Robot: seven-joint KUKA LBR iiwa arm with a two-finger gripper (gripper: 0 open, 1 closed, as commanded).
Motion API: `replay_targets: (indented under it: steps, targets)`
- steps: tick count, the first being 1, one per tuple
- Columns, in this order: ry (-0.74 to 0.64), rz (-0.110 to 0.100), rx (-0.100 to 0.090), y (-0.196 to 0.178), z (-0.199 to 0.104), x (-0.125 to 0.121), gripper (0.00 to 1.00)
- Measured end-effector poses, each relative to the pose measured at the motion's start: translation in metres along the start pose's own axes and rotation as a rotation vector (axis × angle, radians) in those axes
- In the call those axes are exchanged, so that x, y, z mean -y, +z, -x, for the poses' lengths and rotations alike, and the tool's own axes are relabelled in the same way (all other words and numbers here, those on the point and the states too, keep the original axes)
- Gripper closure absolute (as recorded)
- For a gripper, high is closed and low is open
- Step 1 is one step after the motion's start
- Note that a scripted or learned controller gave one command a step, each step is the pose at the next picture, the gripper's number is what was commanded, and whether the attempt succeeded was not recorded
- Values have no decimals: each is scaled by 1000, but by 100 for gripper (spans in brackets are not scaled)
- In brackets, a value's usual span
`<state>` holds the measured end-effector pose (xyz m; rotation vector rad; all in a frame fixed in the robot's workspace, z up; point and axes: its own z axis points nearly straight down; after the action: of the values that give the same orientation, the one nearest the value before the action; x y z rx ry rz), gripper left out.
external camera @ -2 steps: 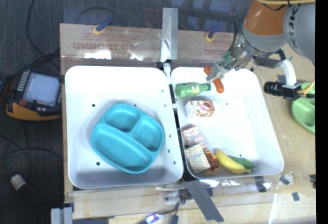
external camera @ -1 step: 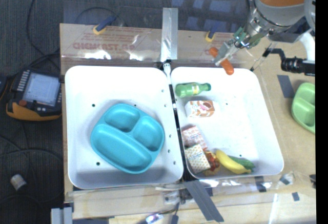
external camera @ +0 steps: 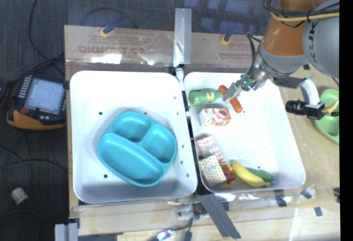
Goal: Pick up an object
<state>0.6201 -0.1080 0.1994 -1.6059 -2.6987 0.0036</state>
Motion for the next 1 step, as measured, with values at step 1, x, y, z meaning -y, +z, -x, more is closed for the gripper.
replay_targets:
  steps: [1]
  targets:
    - [-24,5,-2,97,27,2,0]
